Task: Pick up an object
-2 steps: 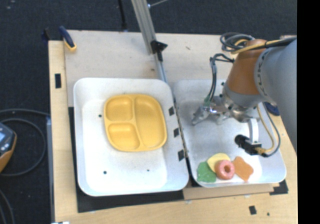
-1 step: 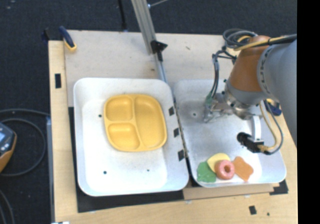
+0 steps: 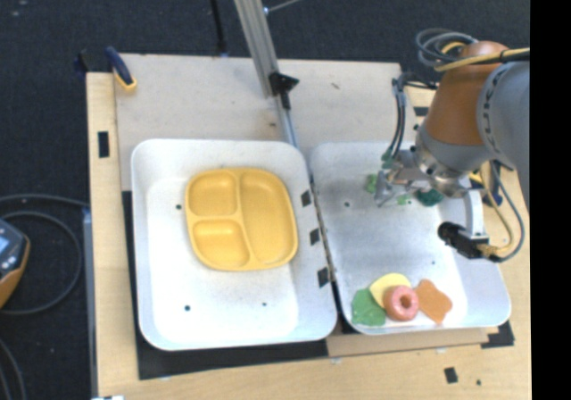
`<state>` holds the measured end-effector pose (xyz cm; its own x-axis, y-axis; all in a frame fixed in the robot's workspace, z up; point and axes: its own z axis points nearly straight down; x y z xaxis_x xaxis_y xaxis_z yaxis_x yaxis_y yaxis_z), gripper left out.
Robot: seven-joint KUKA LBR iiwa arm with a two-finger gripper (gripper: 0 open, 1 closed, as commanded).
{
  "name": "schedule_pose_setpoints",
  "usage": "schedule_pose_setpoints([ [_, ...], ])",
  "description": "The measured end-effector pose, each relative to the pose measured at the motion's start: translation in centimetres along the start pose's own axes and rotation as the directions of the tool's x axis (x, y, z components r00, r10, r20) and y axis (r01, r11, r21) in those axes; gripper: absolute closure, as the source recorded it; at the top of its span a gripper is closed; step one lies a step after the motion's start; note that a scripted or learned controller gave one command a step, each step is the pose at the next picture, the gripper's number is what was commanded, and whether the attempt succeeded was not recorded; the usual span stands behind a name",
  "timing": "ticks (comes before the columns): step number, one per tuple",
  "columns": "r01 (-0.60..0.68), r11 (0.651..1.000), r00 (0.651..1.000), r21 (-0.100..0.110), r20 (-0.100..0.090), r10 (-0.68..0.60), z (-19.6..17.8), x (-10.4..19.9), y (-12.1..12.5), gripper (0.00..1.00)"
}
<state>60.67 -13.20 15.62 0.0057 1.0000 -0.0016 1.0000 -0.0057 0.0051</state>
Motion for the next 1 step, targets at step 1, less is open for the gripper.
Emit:
schedule_pose_setpoints([
  [1, 0.0, 1.0, 1.0, -0.002, 0.001, 0.0, -6.24, -0.68, -0.29, 1.0],
])
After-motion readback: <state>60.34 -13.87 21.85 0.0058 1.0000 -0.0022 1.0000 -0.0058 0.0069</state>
